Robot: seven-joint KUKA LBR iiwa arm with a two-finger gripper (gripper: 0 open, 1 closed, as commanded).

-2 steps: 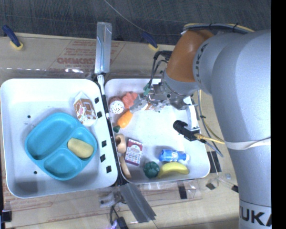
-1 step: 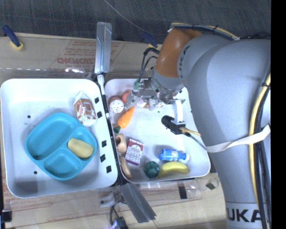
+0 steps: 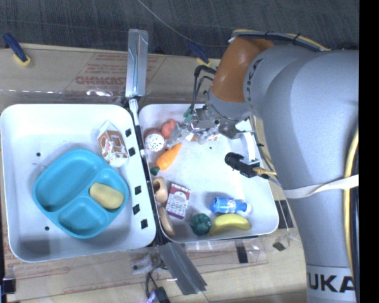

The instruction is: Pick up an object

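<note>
You're in the approach: the gripper (image 3: 199, 130) hovers at the right bin's (image 3: 265, 223) upper left, near the carrot (image 3: 168, 157) and white ball (image 3: 154, 142). Whether it's open, you can't tell. Next, descend squarely over the carrot.

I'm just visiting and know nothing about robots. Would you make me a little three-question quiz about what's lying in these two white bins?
1. True or false: the blue plate lies in the left bin.
2. Which thing lies on that plate? A) a yellowish potato-like lump B) the banana C) the carrot
3. Fill in: the gripper is over the ____ bin, near its far end.

Key: 1 true. 2 A; the banana and carrot lie in the right bin. 3 right.
</note>
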